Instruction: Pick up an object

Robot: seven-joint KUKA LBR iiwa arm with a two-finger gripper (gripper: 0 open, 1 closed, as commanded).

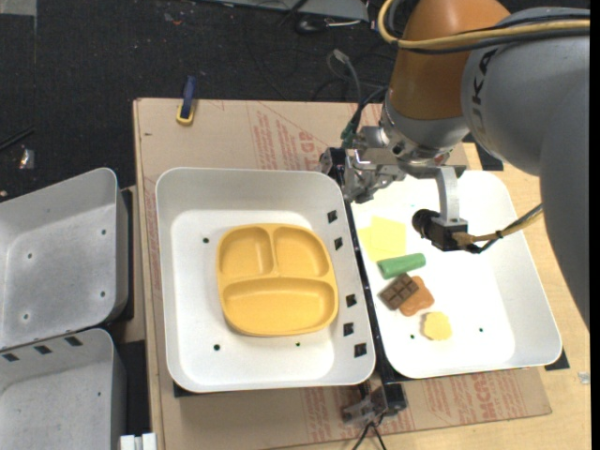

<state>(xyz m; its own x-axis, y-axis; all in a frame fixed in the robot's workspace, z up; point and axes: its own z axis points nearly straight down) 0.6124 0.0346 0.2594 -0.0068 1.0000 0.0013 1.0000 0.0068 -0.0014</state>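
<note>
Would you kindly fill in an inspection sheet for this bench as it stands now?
Surface: cardboard-covered bench bearing left bin and right bin.
Job's things: in the right bin, pale yellow flat piece, green block, brown waffle piece, small yellow piece.
Clutter: yellow divided tray in the left bin; blue-and-yellow tool on the bench.
Grippers: gripper above the right bin's far left corner, fingers unclear.
Cables: yellow hose over the arm; wire by the wrist.
Surroundings: dark floor, spare white bins at left.
</note>
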